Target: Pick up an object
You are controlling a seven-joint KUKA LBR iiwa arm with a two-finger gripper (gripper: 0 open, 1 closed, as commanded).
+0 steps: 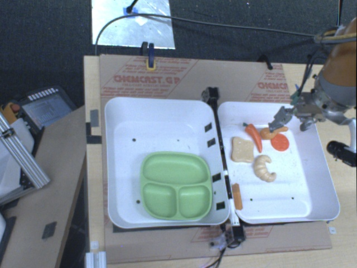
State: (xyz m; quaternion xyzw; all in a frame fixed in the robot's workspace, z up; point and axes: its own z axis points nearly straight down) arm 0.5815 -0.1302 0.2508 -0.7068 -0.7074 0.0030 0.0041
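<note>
Tool (291, 118) above right bin (321, 202), near carrot (254, 137).

Both bins, the left bin (120, 149) and the right bin (312, 183), are moulded in smooth white plastic with a faint sheen, and the green divided tray (175, 184) is made of matt plastic. The worktop (184, 74) is faced with printed brown cardboard, beyond which a shiny metal sheet (131, 13) is laid on dark, rough carpet-like cloth (44, 32).

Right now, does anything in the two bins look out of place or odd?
One thing: a small orange stick lies against the left wall of the right bin, apart from the other food. The chili, bread slice, croissant and tomato slice sit clustered. The green tray lies flat in the left bin.
</note>
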